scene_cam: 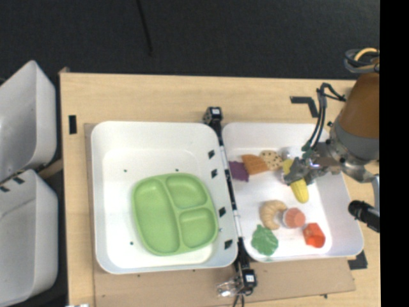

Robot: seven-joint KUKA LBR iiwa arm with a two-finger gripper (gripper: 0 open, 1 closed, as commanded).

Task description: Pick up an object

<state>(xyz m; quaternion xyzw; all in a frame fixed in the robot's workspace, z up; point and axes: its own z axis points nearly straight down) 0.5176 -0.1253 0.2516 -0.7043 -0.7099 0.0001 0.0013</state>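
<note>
The right bin (pixel 332 235) holds several toy foods: a purple piece (pixel 238 170), an orange wedge (pixel 255 164), a speckled cookie (pixel 271 158), a yellow corn cob (pixel 298 190), a tan croissant (pixel 273 213), a pink-red round piece (pixel 294 217), a red pepper (pixel 314 235) and a green leafy piece (pixel 264 240). My gripper (pixel 300 169) hangs low over the upper middle of this bin, right above the top end of the corn cob. The arm comes in from the right.
The left bin (pixel 108 146) holds a green divided plate (pixel 174 213). A black clip (pixel 213 115) sits at the top of the wall between the bins, and another fixture (pixel 241 280) at the bottom. Wooden bench (pixel 160 94) surrounds both bins.
</note>
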